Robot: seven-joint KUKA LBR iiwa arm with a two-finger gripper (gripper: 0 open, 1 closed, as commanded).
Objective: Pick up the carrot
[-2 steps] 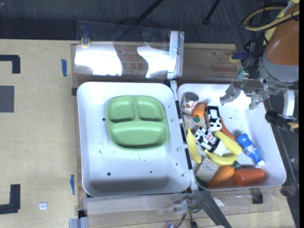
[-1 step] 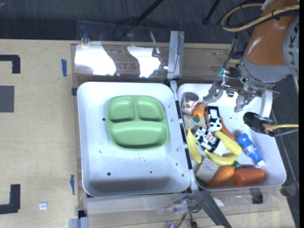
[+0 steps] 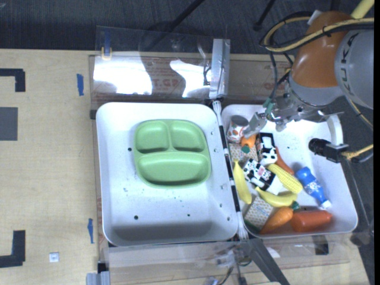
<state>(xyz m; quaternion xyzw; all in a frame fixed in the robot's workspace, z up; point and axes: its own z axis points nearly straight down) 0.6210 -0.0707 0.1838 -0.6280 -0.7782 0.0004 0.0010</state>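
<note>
Carrot (image 3: 278, 217) lies well below pincer (image 3: 265, 116), apart.

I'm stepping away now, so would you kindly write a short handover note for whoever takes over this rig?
Gripper: at the far end of the right bin, above the toy pile; its finger state is unclear, and nothing is visibly held.
Carrot: lying at the near end of the right bin, beside the red sausage and under the banana.
Left bin: holds the green tray.
Done: nothing yet. Left: reach, grasp and lift the carrot.
</note>
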